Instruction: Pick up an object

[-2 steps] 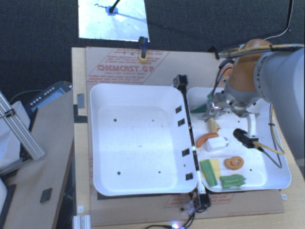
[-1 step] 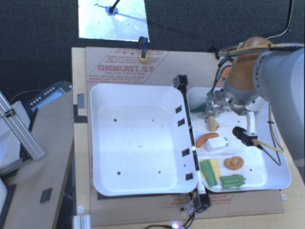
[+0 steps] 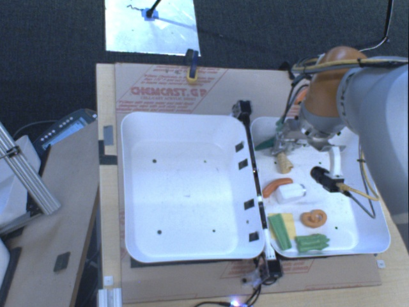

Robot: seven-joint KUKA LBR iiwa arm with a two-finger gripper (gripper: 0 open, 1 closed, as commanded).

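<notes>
The gripper [image 3: 283,147] hangs low in the right bin [image 3: 370,235], just above a tan object [image 3: 284,165] (its likely target), though whether it is clenched or released I cannot tell.

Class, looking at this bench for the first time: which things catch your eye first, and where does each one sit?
The big grey arm with its orange band reaches in from the right, its gripper low over the right bin. That bin holds a cluster of small colourful items, among them an orange ring and a green piece. The left bin sits beside it.
</notes>
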